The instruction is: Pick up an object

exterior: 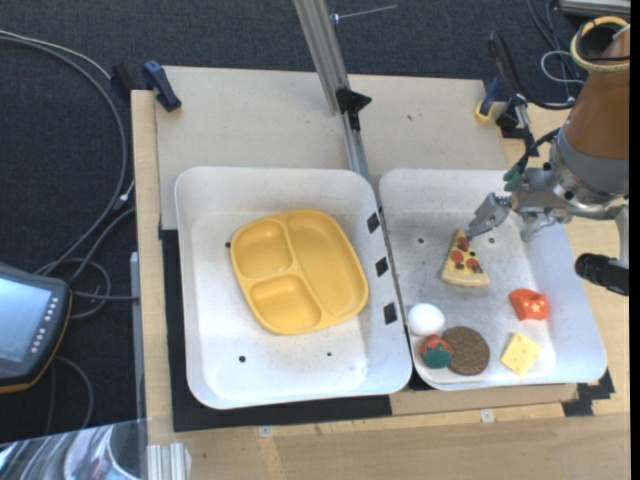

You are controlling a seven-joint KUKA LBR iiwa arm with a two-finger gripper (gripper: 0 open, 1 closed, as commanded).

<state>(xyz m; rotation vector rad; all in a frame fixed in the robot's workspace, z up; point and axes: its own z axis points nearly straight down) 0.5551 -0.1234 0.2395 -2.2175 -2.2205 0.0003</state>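
My gripper (512, 221) hangs over the right bin (560, 268), its two fingers spread apart with nothing between them. Just below the left finger lies a pizza slice (464, 261). Further toward the front of the bin sit a red block (529, 305), a yellow cheese wedge (520, 353), a brown round patty (466, 350), a small red-and-green toy (435, 349) and a white egg (426, 319).
The left bin (200, 298) holds a yellow divided tray (297, 269). A grey metal pole (325, 38) rises from between the bins at the back. Cables run along the floor at the left and back right.
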